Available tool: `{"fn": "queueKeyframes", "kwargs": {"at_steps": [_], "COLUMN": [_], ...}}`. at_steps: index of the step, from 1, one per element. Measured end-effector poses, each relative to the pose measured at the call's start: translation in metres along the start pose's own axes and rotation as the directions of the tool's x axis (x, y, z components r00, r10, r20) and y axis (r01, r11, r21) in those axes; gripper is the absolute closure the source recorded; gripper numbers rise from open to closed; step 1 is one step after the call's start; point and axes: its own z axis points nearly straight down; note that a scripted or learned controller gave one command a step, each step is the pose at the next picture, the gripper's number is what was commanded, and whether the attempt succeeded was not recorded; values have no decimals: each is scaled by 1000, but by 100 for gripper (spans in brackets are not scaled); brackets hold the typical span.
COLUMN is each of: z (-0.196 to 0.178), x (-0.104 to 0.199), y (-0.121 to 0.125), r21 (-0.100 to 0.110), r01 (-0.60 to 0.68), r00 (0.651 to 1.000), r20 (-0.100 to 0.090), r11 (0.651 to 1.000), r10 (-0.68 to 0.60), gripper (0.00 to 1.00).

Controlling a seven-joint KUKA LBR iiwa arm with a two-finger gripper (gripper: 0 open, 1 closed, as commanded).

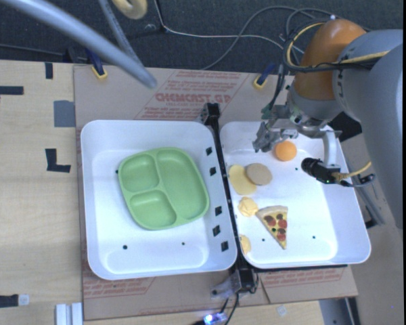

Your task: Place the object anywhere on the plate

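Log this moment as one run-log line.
gripper: over right bin, beside orange ball | fingers: unclear | green plate: left bin, nothing on it | status: not placed

A green plate (164, 188) with three compartments lies flat in the left bin (98, 249), roughly at its centre and turned slightly askew to the bin walls, with nothing resting on it. In the right bin (338, 249) lie the candidate objects: a small orange ball (285, 151) near the far wall, a tan disc (259, 174) touching a pale yellow disc (239, 179) near the left wall, and a small yellow piece (247, 206) just below them. A pizza slice (276, 224) with red topping lies beside that piece, and a yellow fragment (244, 244) sits at the near-left corner.
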Motion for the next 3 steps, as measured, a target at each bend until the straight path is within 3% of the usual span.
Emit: {"fn": "queueKeyframes", "kwargs": {"at_steps": [2, 3], "z": [-84, -85], "x": [2, 39], "y": [-3, -39], "r21": [0, 6], "r01": [0, 0], "r00": [1000, 1000], "r20": [0, 0], "r11": [1000, 1000], "r10": [0, 0], "gripper": [100, 100]}}
